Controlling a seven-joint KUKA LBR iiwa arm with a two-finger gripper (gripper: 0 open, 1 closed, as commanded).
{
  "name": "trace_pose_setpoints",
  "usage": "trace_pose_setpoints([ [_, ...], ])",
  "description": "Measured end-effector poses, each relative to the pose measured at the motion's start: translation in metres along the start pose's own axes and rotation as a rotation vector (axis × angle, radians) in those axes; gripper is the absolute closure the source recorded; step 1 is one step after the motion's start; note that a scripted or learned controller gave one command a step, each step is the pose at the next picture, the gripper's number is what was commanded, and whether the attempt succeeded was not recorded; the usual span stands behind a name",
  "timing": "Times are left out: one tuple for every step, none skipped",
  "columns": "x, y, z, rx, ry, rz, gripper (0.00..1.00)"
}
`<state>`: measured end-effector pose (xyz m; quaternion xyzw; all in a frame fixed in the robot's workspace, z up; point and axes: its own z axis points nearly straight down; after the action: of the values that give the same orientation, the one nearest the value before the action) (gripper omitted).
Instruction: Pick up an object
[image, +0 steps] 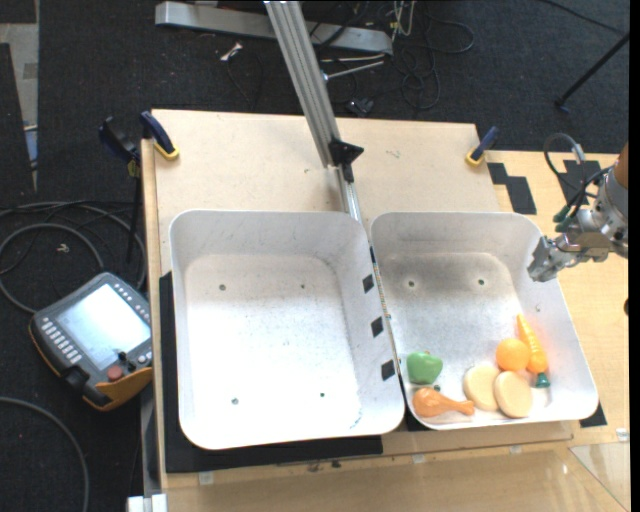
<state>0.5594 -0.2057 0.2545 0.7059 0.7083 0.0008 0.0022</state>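
Several toy foods lie along the near edge of the right bin: a green pepper, an orange drumstick, two pale round slices, an orange ball and a carrot. My gripper hangs over the right bin's far right rim, well above and behind the foods, with nothing visible between its fingers.
The left bin sits beside the right one. A slanted metal pole rises behind the bins. Yellow clamps hold the board's back corners. A teach pendant lies on the floor at left.
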Motion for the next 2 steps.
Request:
trace_pose_setpoints([
  [0.053,-0.001,-0.007,0.003,0.004,-0.005,1.00],
  [0.108,-0.003,0.008,0.005,0.004,-0.004,1.00],
])
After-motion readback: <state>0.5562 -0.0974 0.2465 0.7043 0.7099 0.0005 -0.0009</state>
